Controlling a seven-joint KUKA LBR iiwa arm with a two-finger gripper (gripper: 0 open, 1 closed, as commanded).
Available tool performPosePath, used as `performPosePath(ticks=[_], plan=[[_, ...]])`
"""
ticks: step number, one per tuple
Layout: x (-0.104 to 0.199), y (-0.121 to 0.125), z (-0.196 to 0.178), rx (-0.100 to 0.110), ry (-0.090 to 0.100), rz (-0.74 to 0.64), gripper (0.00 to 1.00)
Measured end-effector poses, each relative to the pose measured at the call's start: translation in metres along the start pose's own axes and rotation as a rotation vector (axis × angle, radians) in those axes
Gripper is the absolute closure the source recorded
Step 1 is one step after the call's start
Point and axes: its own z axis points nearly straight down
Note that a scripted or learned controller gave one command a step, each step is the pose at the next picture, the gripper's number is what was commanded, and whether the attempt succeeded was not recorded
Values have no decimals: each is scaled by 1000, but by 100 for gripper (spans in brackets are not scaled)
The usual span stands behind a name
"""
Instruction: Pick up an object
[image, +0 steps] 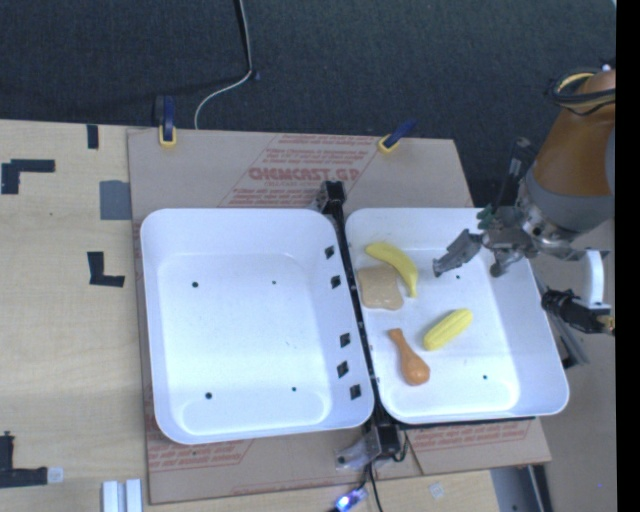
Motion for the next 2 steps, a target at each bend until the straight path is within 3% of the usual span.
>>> performPosePath(ticks=[1,2], plan=[[-66,68,-79,-8,-5,2,0],[-4,-15,30,15,6,0,0]])
